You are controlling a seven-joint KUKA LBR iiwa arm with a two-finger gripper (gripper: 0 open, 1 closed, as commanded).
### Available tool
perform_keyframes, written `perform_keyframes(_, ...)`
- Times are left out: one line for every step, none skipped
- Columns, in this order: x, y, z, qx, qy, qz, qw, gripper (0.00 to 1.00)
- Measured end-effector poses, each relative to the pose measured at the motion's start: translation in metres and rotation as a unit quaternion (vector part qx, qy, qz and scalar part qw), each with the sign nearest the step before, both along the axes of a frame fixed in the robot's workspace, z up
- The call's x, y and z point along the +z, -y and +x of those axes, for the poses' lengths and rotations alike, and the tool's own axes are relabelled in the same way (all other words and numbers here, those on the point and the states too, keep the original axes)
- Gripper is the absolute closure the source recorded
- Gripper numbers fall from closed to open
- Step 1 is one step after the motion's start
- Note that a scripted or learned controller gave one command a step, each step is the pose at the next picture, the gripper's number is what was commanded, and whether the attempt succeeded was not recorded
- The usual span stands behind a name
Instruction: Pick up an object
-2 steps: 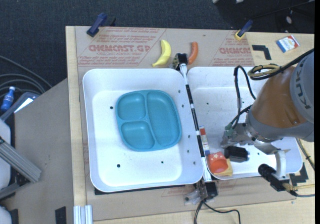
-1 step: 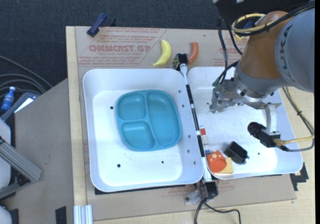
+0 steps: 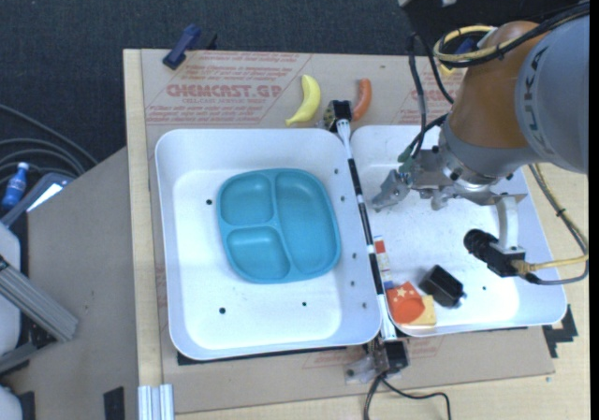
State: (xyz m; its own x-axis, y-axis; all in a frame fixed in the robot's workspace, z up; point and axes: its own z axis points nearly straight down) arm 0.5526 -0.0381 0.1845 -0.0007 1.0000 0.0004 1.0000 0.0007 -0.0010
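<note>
Candidate objs sit at right bin's (image 3: pixel 538 222) near edge: black block (image 3: pixel 444 284), red-orange toy (image 3: pixel 410 306) in the corner. Gripper (image 3: pixel 388 192) hovers apart, by the divider, holding nothing. Finger spread: can't tell. Step: approach. Next: move over block, descend.

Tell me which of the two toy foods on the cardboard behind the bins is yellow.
The banana, the left one of the pair, is yellow; the carrot-like piece right of it is orange.
</note>
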Motion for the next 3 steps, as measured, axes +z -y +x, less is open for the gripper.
perform_keyframes(-0.100,0.056,-0.007,-0.001,0.000,-0.0003,1.0000,0.00)
perform_keyframes(-0.090,0.055,-0.007,-0.001,0.000,0.0001,1.0000,1.00)
perform_keyframes(0.045,0.074,-0.052,0.000,0.001,-0.0005,1.0000,1.00)
